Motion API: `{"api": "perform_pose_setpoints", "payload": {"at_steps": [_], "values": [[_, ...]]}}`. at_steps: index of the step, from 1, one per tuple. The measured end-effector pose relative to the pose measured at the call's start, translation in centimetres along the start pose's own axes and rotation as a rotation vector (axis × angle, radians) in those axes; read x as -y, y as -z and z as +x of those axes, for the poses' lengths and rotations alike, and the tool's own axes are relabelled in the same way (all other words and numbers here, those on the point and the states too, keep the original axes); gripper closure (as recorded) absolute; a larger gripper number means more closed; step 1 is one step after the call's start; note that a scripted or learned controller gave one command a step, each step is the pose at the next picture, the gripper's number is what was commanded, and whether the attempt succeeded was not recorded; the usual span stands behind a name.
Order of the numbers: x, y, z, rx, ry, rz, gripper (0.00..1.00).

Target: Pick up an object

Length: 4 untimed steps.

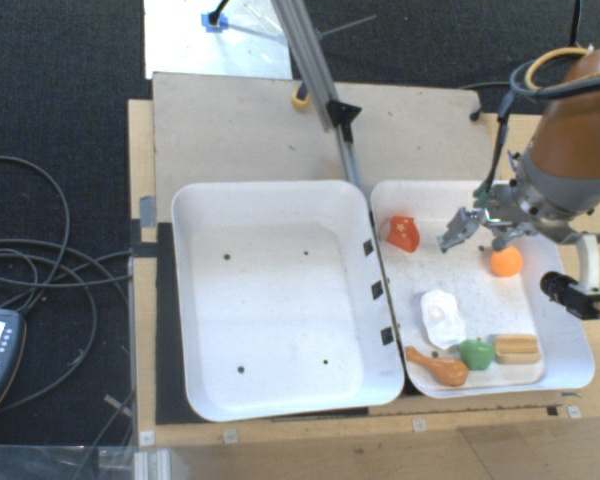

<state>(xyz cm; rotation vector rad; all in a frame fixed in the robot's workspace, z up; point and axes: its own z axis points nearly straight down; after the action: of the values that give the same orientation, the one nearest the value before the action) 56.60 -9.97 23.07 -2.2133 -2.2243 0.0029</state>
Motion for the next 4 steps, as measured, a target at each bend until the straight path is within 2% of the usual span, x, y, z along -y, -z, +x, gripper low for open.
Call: {"api": "perform_pose_setpoints", "payload": {"at_steps": [1,2,3,4], "values": [[-0.1,0.2,0.0,0.001,-0.002,-0.005,0.00],[0.5,-5.7,-0.5,0.000,-0.005,0.001,0.00],[-0.1,-11.6,0.1,0.000,-0.004,0.000,0.00],[-0.1,-14.1,0.1,0.001,-0.004,-0.002,0.00]]}}
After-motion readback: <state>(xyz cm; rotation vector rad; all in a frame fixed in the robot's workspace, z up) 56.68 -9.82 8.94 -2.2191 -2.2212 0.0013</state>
